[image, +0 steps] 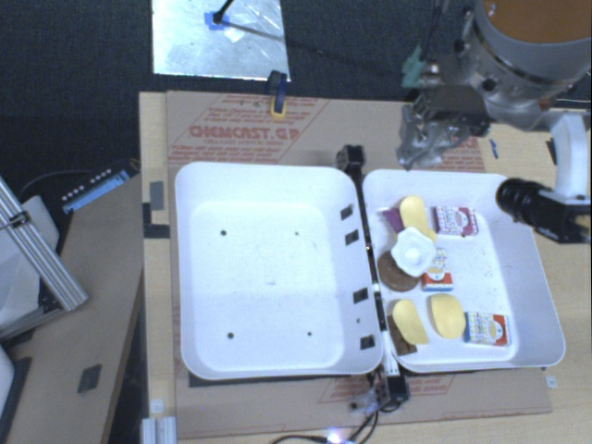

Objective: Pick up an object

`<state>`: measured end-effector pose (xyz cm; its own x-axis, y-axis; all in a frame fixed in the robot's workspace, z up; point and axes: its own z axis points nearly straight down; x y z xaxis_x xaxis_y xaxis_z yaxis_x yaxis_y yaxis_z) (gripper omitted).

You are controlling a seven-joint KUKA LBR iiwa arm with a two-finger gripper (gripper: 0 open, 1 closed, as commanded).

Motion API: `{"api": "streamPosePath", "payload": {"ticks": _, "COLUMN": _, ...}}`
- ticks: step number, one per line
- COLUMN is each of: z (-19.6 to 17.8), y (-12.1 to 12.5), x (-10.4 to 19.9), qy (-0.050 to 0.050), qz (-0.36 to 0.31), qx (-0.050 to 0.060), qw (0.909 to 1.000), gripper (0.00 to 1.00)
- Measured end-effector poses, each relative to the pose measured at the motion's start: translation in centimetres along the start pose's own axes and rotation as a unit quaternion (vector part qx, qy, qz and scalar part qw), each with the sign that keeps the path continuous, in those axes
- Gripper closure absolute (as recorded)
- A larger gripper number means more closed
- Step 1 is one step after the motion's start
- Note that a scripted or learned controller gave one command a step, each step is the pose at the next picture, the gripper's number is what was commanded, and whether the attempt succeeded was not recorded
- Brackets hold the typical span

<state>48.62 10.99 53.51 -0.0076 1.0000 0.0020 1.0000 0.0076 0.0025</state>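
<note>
Hanging high over the far edge of the right bin (541,340), the gripper (427,146) is at the end of the big grey arm (532,40). The arm has an orange top and comes in from the right. The gripper is above the brown board (250,128), just past the bin's rim. It is not touching any of the things in the bin. I cannot tell how its tips stand, because they look dark and blurry from up here. Nothing shows between them.

The right bin holds all the little things. A yellow piece (415,216) lies near the far end, with a purple bit just beside it. Next to it on the right is a small red and white packet (455,220). In the middle sits a white cup shape (413,248), and a brown round thing (398,276) touches it on the near side. A small red, white and yellow packet (437,276) lies just beside the cup. Nearer the front are two more yellow pieces (409,322) (447,314) side by side. Another red and white packet (487,327) lies to their right.

The left bin (199,248) sits right beside the right one. A row of black clips (359,266) joins them in the middle.

Far off at the back, a shiny silver sheet (217,26) lies on the dark floor. A yellow and blue clamp (277,95) sits on the far edge of the board.
</note>
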Motion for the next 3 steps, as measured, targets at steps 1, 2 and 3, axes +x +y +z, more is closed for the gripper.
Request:
{"api": "streamPosePath", "payload": {"ticks": 1, "z": 0.0, "y": 0.0, "x": 3.5, "qy": 0.0, "qz": 0.0, "qx": 0.0, "qw": 1.0, "gripper": 1.0}}
{"api": "streamPosePath", "payload": {"ticks": 2, "z": 0.0, "y": 0.0, "x": 6.6, "qy": 0.0, "qz": 0.0, "qx": 0.0, "qw": 1.0, "gripper": 1.0}}
{"api": "streamPosePath", "payload": {"ticks": 3, "z": 0.0, "y": 0.1, "x": 9.9, "qy": 0.0, "qz": 0.0, "qx": 0.0, "qw": 1.0, "gripper": 1.0}}
